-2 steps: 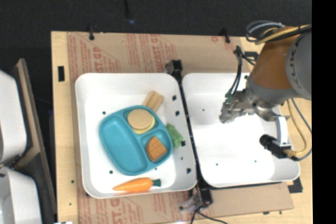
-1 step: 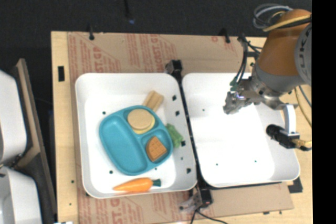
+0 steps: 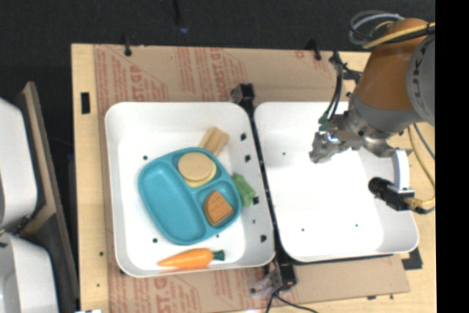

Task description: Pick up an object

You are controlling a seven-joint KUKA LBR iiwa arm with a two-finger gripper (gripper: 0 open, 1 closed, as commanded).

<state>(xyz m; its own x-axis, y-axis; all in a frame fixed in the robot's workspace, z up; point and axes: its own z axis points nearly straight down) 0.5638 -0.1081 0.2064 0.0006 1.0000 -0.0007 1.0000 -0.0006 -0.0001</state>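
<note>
lighting: bright, even, from overhead. both white bins near overexposed, little surface detail on their floors. shadows soft and short: a thin one under the blue tray, a faint one beside the carrot. mild sheen on the orange band of the arm. floor at far side very dark, almost no detail. overall focus soft, low resolution; tool slightly blurred. printed text on the surface hard to read.

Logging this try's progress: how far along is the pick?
Nothing looks picked yet. The hand is over the right bin, while the carrot, blue tray and wooden block all lie in the left bin. Reaching, grasping and lifting remain.
</note>
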